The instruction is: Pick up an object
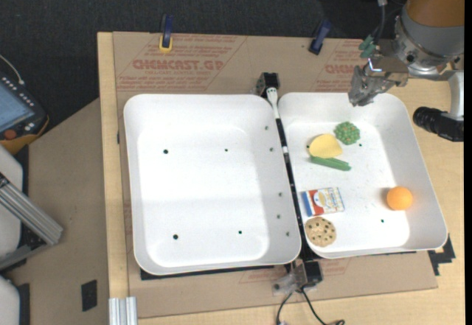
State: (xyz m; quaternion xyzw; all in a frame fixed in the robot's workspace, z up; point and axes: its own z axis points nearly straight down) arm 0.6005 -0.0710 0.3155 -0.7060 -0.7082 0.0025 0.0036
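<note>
Above the right bin [420,169], at its twelve o'clock rim, the gripper [363,95] is hung; nothing is held. Its opening cannot be told. Toward six o'clock, the green broccoli [346,132] is placed nearest, so reached easily.

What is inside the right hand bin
The right bin holds a broccoli floret, a yellow piece touching a green pod, a small carton, a cookie and an orange.

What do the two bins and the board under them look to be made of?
Left bin and right bin: likely moulded plastic, smooth and slightly glossy, judging by the rounded corners and soft sheen. Board: brown, matte, with red printed lettering, apparently protective paper over a sheet, though cardboard is possible.
</note>
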